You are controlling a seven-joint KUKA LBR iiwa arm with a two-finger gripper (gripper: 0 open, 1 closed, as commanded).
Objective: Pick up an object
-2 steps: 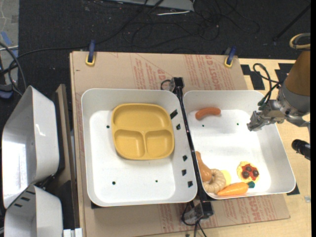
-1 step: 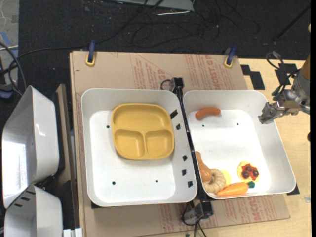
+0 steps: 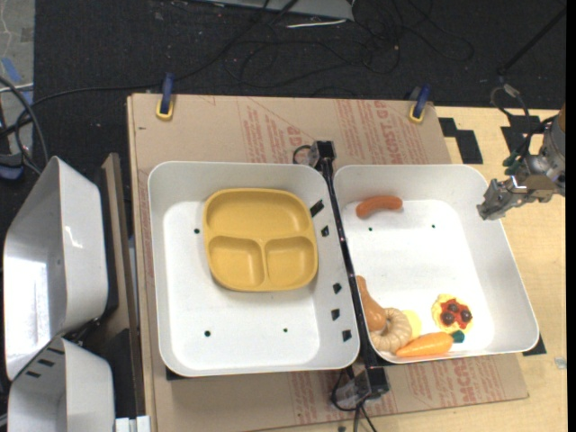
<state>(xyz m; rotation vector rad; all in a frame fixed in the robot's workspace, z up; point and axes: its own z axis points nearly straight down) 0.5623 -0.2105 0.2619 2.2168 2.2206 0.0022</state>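
Observation:
The right bin [image 3: 490,268] holds an orange sausage [image 3: 379,206] near its far edge. Along its near edge lie a tan croissant-like piece [image 3: 391,328], a brown drumstick-like piece [image 3: 368,302], an orange carrot [image 3: 427,344] and a small pizza slice with red and dark toppings [image 3: 451,313]. My gripper [image 3: 498,202] hangs at the right bin's far right rim, outside the food, with nothing seen between its fingers. It is small and dark here.
The left bin [image 3: 180,331] carries a yellow three-compartment plate [image 3: 262,238]. A black divider with clips runs between the bins [image 3: 337,241]. The bins rest on a cardboard sheet [image 3: 270,124] held by two yellow-and-blue clamps. White containers [image 3: 45,268] stand at the left.

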